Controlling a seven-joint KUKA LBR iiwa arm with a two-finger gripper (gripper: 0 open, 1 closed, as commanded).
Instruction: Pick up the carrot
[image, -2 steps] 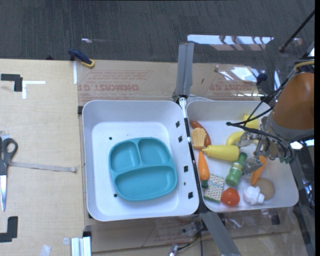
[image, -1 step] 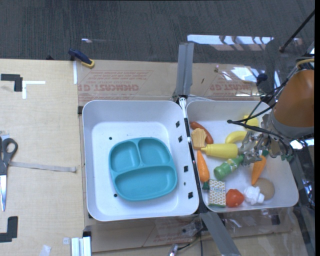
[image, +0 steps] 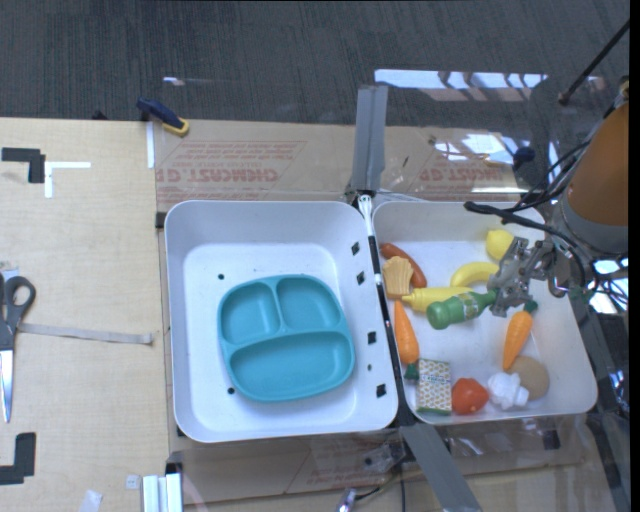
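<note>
Carrot (image: 515, 338) lies in the right bin (image: 580, 390), just below the gripper (image: 518, 276).

Tip pointing down-left, it rests apart from the green bottle (image: 455, 310) and bananas (image: 470, 272). The gripper hangs above its leafy end, probably lining up a descent; whether it is spread or closed I cannot tell.

You have two white bins: the left bin (image: 180, 330) and the right bin (image: 575, 395). In the left bin, count one teal divided plate (image: 287, 337). In the right bin, count two carrots, one (image: 515, 337) at the right and one (image: 405, 333) against the left wall, plus one banana (image: 470, 272), one lemon (image: 499, 243) and one tomato (image: 468, 396). Left of the left bin, on the bench, one pair of scissors (image: 10, 325).
</note>
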